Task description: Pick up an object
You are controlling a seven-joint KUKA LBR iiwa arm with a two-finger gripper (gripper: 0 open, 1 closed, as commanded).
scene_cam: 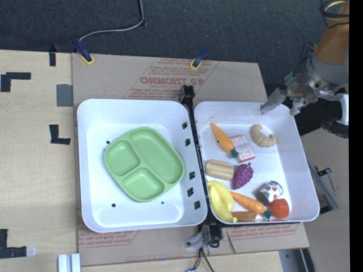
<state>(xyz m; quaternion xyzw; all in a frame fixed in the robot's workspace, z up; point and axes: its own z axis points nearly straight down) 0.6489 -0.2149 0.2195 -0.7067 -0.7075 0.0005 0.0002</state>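
Observation:
The right bin [295, 152] holds several toy foods: a carrot [222, 137], a croissant [263, 135], a small pink-and-white carton [243, 148], a bread roll [219, 169], purple grapes [243, 175], a banana [220, 200], a second carrot [247, 201], a can [270, 190] and a tomato [279, 208]. My gripper [279, 108] hangs above the far right corner of this bin, up and right of the croissant. Its fingers are spread open with nothing between them.
In the left bin [91, 152] lies a green three-compartment tray [143, 163]. A black divider [191, 146] joins the two bins. Cardboard lies under both bins, with yellow clamps [198, 60] at its far edge.

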